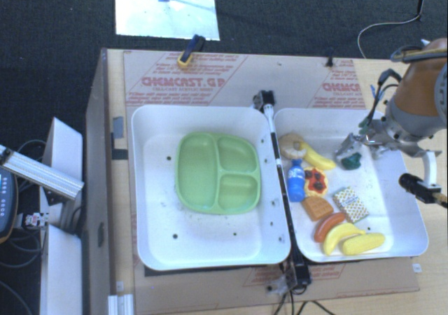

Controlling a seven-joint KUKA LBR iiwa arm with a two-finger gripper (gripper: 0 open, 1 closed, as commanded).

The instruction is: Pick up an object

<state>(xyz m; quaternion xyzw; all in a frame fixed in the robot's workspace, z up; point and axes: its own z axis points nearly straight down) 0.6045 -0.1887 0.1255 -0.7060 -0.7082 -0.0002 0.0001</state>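
Observation:
My gripper hangs over the back of the right bin, with its fingers spread open and nothing between them. A small teal object lies just below its left finger, not gripped. Toy foods lie in that bin: a yellow banana, a tan round piece, a blue bottle, a red piece, an orange slab, a checkered block, a sausage and two yellow pieces.
The left bin holds a green divided plate. A black-and-white bar runs along the divide between the bins. The arm's grey and orange body stands over the right bin's back right corner.

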